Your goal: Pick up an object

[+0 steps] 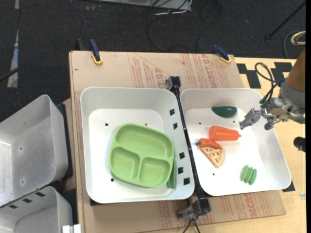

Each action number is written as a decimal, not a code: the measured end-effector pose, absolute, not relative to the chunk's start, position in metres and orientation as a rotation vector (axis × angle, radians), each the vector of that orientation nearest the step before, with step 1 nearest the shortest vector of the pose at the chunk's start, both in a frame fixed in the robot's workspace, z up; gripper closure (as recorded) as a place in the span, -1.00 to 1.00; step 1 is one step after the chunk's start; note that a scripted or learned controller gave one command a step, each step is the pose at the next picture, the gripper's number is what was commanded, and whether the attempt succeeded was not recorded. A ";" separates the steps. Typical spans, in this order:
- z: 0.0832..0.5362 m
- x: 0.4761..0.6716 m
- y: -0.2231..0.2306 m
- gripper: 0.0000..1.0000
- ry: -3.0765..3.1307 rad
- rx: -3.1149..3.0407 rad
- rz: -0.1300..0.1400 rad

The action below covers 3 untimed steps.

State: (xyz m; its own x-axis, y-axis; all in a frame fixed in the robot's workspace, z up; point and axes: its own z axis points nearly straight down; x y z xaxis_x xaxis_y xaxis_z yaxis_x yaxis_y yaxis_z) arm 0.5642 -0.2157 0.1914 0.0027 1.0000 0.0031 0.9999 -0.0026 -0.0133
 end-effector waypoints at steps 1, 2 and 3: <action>0.199 0.568 -0.215 -1.00 -2.223 -2.221 0.000; 0.155 0.564 -0.212 -1.00 -2.219 -2.219 0.003; 0.114 0.569 -0.204 -1.00 -2.226 -2.222 -0.006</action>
State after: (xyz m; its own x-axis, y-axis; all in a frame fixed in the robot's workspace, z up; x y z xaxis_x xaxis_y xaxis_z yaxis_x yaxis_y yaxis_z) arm 0.5693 -0.2040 0.1139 -0.0015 1.0000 0.0001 1.0000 0.0015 0.0052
